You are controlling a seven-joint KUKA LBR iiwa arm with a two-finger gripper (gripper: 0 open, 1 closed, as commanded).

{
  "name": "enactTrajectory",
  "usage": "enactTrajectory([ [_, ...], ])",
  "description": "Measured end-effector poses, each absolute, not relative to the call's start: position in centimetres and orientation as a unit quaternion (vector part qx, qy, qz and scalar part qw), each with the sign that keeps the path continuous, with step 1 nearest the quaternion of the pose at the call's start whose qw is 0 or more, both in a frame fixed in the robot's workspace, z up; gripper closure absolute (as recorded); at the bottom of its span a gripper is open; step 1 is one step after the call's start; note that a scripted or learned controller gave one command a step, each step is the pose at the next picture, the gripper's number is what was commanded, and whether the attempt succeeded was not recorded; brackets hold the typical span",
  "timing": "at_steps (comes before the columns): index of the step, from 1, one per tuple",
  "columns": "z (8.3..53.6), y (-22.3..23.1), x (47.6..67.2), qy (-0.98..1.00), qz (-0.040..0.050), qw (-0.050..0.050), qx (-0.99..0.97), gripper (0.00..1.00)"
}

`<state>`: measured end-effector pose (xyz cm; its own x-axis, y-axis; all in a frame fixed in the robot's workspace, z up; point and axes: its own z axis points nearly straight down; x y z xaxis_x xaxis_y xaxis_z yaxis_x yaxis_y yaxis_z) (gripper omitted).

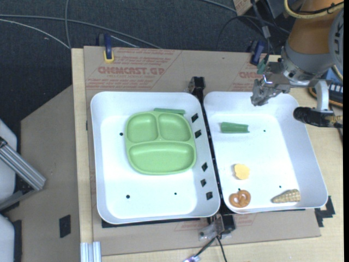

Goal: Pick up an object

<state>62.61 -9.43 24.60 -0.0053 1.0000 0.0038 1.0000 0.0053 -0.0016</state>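
Over the right bin's far edge: my claw [264, 97] hangs at the top rim of the right bin [305, 157], reaching in from the right.
Claw state: I cannot tell from this slanted look down how it is set; nothing shows in it.
Nearest candidate: green piece [234, 127], lying flat and crosswise, near my claw toward the bin's middle.
Other candidates: yellow piece [241, 171] further down; pretzel [240, 198] just below it at the near rim; cone-shaped piece [287, 196] in the near right corner.
Left bin: green divided plate [160, 142] in the left bin [109, 162], with a flat green strip [169, 111] at its far edge.
Step in hand, as I judge it: choosing and lining up over a target.
Doing it well: I would centre over the green piece, straddle its narrow width, and come straight down before closing.
Risk: it lies low, so a shallow descent would close on air.
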Motion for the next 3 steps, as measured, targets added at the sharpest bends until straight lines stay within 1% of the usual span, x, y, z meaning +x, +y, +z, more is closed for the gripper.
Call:
enactTrajectory([
  [1,25.2,-4.9,60.3,-0.709,-0.0005,0.002,-0.705,1.0],
  [2,25.1,-0.5,58.6,-0.709,0.0,0.002,-0.705,1.0],
  [3,23.7,3.6,56.7,-0.709,0.0008,0.003,-0.706,1.0],
])
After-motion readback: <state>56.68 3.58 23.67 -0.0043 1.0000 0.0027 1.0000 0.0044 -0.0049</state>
